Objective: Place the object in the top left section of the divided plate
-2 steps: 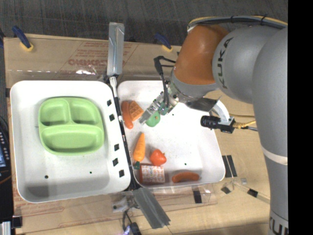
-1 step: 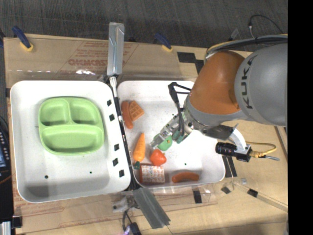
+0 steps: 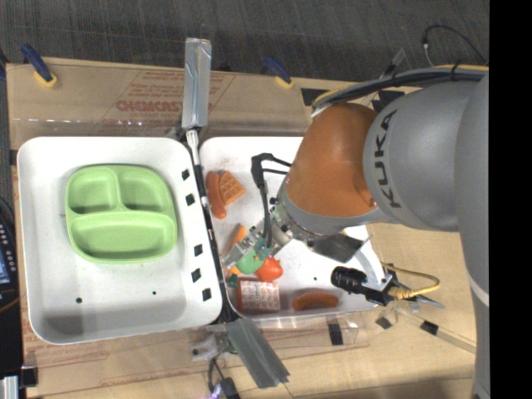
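A green divided plate (image 3: 121,211) lies in the left white bin (image 3: 50,248), its three sections bare. My gripper (image 3: 259,252) reaches down into the right bin (image 3: 241,152) from under the arm's orange band. Its tip sits among a cluster of toy foods: an orange carrot-like piece (image 3: 238,236), a green piece (image 3: 248,263) and a red-orange piece (image 3: 269,268). The wrist covers the fingers, so I cannot make out whether anything is between them.
An orange waffle-like piece (image 3: 224,190) lies at the right bin's upper left. A red-and-white can (image 3: 258,295) and a brown sausage (image 3: 315,301) lie along its front wall. The arm's body (image 3: 399,165) covers most of that bin. A black-clipped divider (image 3: 199,223) separates the bins.
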Controlling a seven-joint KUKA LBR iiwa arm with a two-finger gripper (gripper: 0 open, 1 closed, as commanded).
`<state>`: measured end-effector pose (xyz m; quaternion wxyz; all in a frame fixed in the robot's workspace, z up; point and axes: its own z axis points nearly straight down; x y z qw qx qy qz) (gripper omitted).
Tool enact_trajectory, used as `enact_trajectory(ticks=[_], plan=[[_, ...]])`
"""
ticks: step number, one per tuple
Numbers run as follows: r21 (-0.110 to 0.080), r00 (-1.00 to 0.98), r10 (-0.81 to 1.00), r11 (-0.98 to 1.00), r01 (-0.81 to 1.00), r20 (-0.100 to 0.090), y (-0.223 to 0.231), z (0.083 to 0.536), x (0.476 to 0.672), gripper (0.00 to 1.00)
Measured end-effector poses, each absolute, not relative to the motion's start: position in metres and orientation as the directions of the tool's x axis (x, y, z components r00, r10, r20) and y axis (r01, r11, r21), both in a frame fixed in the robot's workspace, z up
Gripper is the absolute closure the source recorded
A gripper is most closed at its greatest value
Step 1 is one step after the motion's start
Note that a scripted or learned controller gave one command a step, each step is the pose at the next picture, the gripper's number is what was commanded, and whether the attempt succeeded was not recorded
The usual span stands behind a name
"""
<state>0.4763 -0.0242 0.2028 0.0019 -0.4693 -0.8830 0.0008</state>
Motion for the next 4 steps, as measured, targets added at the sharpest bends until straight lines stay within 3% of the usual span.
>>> enact_trajectory(ticks=[1,2,3,4], plan=[[-0.003,-0.765,0.644,0.765,0.644,0.004,0.027,0.191,0.476,1.00],[-0.001,-0.724,0.690,0.724,0.690,0.001,0.075,0.191,0.476,1.00],[-0.002,-0.792,0.610,0.792,0.610,0.002,-0.033,0.191,0.477,1.00],[-0.001,-0.820,0.573,0.820,0.573,0.001,0.034,0.191,0.527,1.00]])
